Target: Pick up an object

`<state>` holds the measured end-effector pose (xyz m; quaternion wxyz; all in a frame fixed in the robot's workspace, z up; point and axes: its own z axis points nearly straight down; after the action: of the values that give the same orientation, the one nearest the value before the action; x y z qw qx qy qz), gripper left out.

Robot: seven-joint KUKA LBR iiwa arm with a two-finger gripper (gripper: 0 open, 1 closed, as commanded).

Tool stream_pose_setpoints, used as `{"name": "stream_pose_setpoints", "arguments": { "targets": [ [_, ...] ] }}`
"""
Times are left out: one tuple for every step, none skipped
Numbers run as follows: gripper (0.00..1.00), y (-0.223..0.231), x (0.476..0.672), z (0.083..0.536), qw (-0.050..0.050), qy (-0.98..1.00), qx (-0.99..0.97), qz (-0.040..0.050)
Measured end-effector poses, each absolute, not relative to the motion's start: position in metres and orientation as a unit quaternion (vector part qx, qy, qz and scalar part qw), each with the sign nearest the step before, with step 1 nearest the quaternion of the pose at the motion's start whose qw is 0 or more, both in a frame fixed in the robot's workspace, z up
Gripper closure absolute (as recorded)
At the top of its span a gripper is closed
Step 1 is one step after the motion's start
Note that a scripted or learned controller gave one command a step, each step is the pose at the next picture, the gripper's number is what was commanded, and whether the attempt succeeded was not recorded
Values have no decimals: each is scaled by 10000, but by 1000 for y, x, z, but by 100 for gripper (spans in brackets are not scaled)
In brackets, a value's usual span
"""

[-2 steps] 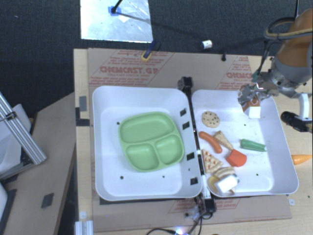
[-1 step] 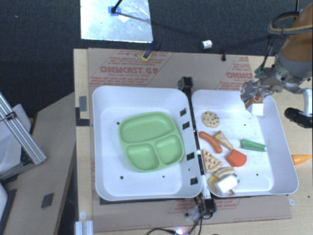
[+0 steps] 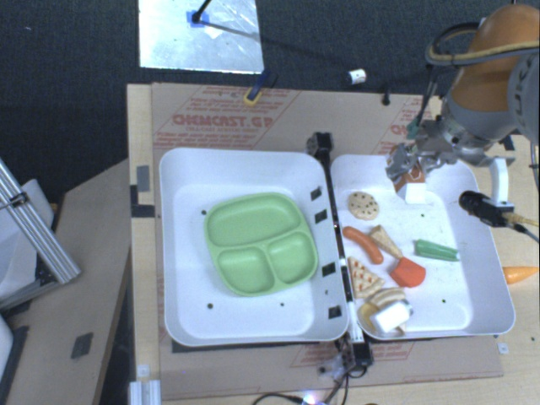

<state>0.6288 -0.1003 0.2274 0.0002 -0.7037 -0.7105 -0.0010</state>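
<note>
Bench extras, non-task
Foil sheet [image 3: 201, 22] upper left w/ blue tape; metal rails [image 3: 29, 226] far left; small white cylinder [image 3: 357, 77] upper right-center.

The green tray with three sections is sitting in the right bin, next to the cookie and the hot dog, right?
Not quite. The green tray with three sections sits in the left bin, by itself. The cookie and the hot dog lie in the right bin. The camera view shows this.
</note>
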Motion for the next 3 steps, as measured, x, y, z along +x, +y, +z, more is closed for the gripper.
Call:
{"name": "stream_pose_setpoints", "arguments": {
  "targets": [
    [100, -53, 608, 216, 10, -7103, -7039, -3],
    [100, 1, 591, 210, 14, -7105, -7037, -3],
    [100, 45, 578, 221, 8, -7105, -7037, -7]
  ]
}}
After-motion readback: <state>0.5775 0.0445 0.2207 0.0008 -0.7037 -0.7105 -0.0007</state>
